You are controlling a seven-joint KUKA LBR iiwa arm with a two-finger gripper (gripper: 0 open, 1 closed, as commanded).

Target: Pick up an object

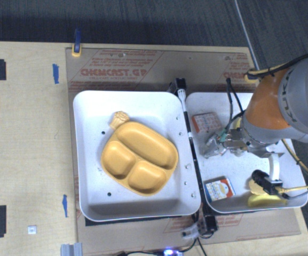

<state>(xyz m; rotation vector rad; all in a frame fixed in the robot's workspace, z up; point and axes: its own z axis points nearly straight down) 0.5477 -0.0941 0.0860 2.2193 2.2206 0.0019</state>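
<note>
Jaws sit low over the right bin (239,101), close to its wall on the side of the left bin (89,143). Whether they are spread or pressed together cannot be told from this slant, and nothing is seen between them. The likeliest target is the red-and-white packet (206,122), lying flat on the bin floor just beyond the jaws. A second small packet (219,188) lies on the near side of them, well apart, and a yellow banana-shaped piece (264,199) rests farther off, back toward the arm (266,111), against the near rim.

The main risk is probably the packet's flatness. A closing grip may skate over the top or shove it into the wall rather than lift it. A descent slightly off line could also catch the raised rim between the bins.

Open floor lies between the two packets, so there is room to shift toward the arm's side. Across the rim, a yellow sectioned tray (139,156) takes up most of the left bin, with a small tan object (119,118) touching its far corner. The worktop (25,143) beyond is bare wood.
</note>
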